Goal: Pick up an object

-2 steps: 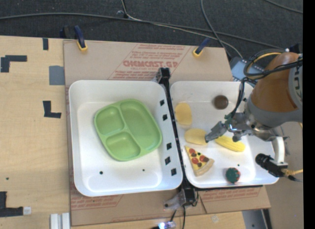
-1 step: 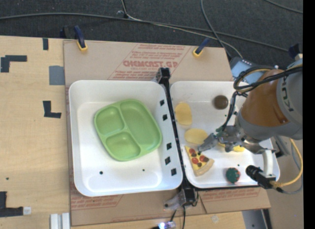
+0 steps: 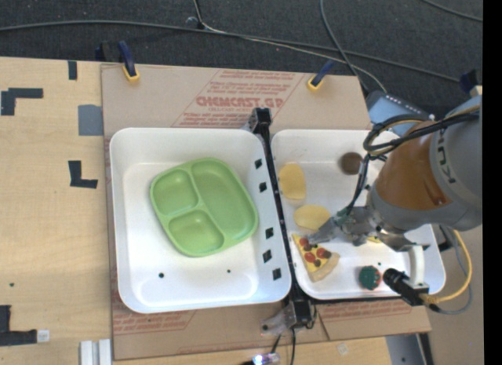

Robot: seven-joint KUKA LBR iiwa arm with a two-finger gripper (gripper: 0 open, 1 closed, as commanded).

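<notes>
Pizza slice toy (image 3: 315, 259) lies at the pincer's (image 3: 323, 234) six o'clock, just below it, tip pointing to ten o'clock; pincer's state cannot be told.

A divided plate (image 3: 202, 206) lies in the left bin (image 3: 129, 277); a pizza slice (image 3: 316, 259) in the right bin (image 3: 314, 140).

Single fixed camera above bench (image 3: 47, 198), slanted down over both bins (image 3: 125, 198).
</notes>
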